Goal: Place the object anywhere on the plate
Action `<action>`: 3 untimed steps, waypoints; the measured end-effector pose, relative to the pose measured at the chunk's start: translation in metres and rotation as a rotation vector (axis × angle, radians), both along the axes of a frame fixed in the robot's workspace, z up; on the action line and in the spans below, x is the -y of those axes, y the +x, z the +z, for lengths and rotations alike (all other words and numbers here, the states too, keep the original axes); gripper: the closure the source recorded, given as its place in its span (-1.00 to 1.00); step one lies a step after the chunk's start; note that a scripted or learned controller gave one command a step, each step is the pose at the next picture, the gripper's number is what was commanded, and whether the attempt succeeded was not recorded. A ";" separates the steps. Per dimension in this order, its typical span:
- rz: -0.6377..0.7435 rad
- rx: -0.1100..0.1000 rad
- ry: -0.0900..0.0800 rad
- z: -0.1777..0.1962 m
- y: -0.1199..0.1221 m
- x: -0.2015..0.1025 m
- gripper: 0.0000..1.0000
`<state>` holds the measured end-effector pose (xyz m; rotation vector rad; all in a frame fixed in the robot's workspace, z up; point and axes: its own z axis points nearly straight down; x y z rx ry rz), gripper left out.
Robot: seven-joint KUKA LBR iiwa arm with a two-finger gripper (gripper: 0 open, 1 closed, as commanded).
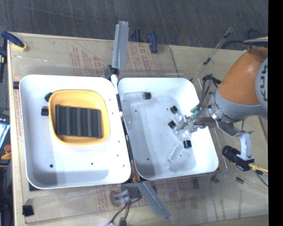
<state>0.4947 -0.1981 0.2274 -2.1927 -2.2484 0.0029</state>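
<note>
A yellow plate [78,98] lies in the left bin [33,149]. A dark grey ridged block [79,121] rests flat on the plate, covering most of its middle. My gripper [179,134] hangs over the right side of the right bin [151,159], far from the plate. Its clear fingers with black tips [187,144] stand apart, open, with nothing between them.
A clear tube with a dark cap [139,96] lies near the back of the right bin. Another clear piece [174,157] lies near its front right. The arm's orange band [243,79] rises at the right. Clamps and cables sit around the bench edges.
</note>
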 end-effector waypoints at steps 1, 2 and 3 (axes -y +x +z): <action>0.187 0.001 0.001 -0.008 0.043 -0.074 1.00; 0.368 0.000 0.001 -0.018 0.087 -0.165 1.00; 0.368 0.000 0.001 -0.018 0.087 -0.164 -1.00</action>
